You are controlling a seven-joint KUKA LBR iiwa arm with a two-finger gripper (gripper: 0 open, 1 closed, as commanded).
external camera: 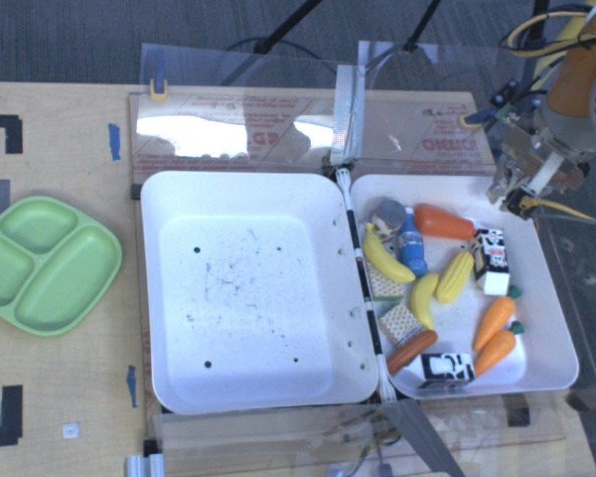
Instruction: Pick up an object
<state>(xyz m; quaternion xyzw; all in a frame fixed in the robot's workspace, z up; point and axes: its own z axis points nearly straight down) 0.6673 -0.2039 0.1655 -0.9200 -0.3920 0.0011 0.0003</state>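
**Toy food sits in the right bin**

The bench (pixel 60 117) is light wood with blue tape bits, and dark carpet lies behind it. Red writing on the clear wall behind the bins is too blurry to read.

Left of the right bin (pixel 556 366) is the left bin (pixel 179 207), and far left is a green plate (pixel 45 266).

In the right bin lie bananas (pixel 382 254), corn (pixel 455 274), carrots (pixel 495 328), a blue bottle (pixel 411 246), a sausage (pixel 411 350) and a milk carton (pixel 492 254).

The gripper (pixel 517 199) hangs over the right bin's top right corner. I cannot tell how it is set.
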